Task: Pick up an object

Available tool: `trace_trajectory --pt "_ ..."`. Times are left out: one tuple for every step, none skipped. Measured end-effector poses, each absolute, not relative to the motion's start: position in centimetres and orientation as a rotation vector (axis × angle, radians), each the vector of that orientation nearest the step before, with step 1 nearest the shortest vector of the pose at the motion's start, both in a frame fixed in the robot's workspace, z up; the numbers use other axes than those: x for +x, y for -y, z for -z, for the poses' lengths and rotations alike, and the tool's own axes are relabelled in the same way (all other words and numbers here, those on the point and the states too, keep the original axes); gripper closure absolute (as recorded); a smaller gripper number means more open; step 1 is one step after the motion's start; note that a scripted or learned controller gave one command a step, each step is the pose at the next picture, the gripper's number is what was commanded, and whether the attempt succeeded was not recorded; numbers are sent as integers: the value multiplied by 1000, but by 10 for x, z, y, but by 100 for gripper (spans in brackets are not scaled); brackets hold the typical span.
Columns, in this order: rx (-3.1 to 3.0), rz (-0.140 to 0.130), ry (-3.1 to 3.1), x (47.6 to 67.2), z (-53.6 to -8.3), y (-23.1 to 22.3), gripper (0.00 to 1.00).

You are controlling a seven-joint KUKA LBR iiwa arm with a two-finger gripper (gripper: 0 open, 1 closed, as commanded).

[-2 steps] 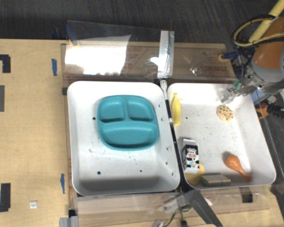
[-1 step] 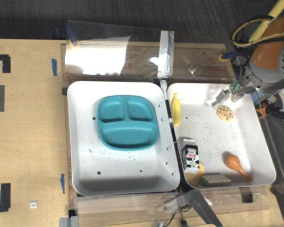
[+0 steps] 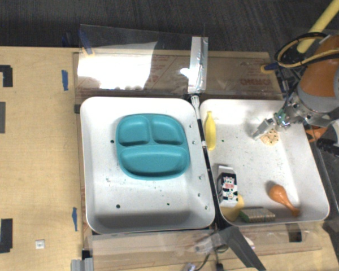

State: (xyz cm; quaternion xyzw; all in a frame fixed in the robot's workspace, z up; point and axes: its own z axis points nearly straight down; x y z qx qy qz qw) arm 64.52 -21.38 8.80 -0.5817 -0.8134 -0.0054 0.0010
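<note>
Approach phase, by the look of it: the arm [image 3: 322,78] comes in from three o'clock and the gripper [image 3: 266,127] sits low over the right bin [image 3: 313,168], near its upper edge, above a small tan object [image 3: 269,139] that lies just below the fingertips. Whether the jaws are spread or pressed together, I cannot tell; they're small and blurred against the white floor. Nothing visibly sits between them, so no pick to call yet

Candidates in that bin: a yellow banana [image 3: 210,130] hard against the wall at nine o'clock, a black-and-white carton [image 3: 228,187] towards seven o'clock, an orange drumstick-shaped toy [image 3: 282,197] at five o'clock, and a dark flat bar [image 3: 257,213] along the bottom edge at six. Over in the left bin [image 3: 96,168], a teal divided plate [image 3: 152,145] sits well apart from the action

My read: the tan piece is the target, being nearest. The next move calls for a short straight drop, jaws straddling it, then a squeeze and lift; it looks flat and small, so it may slip
</note>
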Motion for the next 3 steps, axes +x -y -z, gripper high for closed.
trace_trajectory --pt "-1837 12 2561 646 -101 218 100" --pt "-1827 9 2571 640 -196 175 100" --pt "-1368 3 2833 628 -222 139 100"
